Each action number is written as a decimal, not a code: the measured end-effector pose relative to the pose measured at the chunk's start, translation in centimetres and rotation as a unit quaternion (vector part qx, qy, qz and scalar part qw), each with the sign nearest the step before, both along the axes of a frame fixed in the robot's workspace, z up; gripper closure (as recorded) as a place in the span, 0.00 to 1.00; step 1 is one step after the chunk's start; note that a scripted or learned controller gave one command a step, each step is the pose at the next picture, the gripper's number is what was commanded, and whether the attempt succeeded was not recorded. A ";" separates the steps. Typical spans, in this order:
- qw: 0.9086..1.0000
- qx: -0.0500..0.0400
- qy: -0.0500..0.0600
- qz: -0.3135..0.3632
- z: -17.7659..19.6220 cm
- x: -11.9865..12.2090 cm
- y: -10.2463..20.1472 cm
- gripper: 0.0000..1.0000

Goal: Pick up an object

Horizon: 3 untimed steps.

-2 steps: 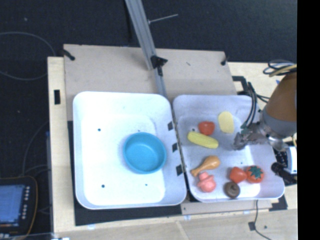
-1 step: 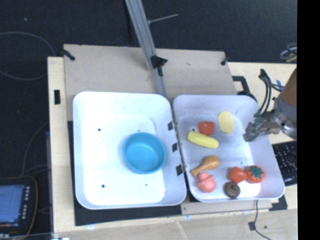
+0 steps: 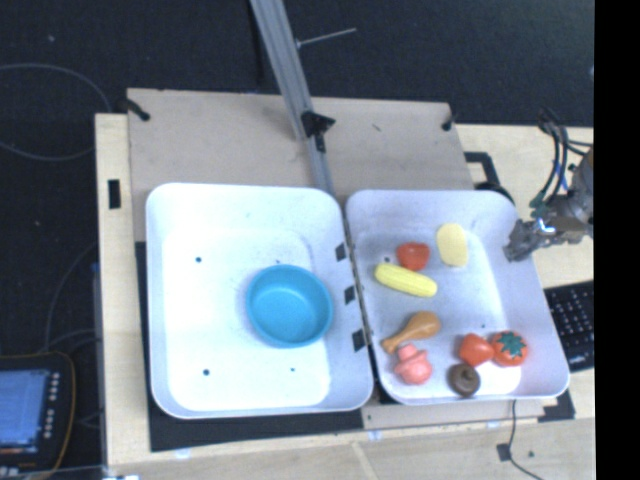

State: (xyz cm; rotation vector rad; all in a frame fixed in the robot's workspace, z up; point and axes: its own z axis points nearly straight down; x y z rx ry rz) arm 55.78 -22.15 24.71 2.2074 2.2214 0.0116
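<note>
The right bin point(image 3: 520, 293) holds several toy foods: a yellow banana-like piece point(image 3: 405, 280), a red piece point(image 3: 412, 256), a pale yellow lemon point(image 3: 452, 244), a brown drumstick point(image 3: 412, 329), a pink figure point(image 3: 412, 366), a red tomato point(image 3: 475, 349), an orange-red fruit with a green top point(image 3: 509, 347) and a dark brown ring point(image 3: 463, 379). The gripper point(image 3: 524, 240) sits at the right bin's outer right rim, up and to the right of the lemon, with nothing seen in it.
The left bin point(image 3: 180, 268) holds a blue bowl point(image 3: 289, 305). A grey metal bar point(image 3: 285, 68) slants from the top down to the gap between the bins. A black keyboard point(image 3: 572, 323) lies to the right of the right bin. Cables hang by the arm.
</note>
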 end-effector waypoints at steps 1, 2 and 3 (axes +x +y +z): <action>1.000 -0.001 0.003 0.001 -0.5 0.1 -0.1 1.00; 1.000 0.001 0.005 0.001 -1.0 1.4 5.7 1.00; 1.000 0.001 0.005 0.001 -1.4 3.7 10.3 1.00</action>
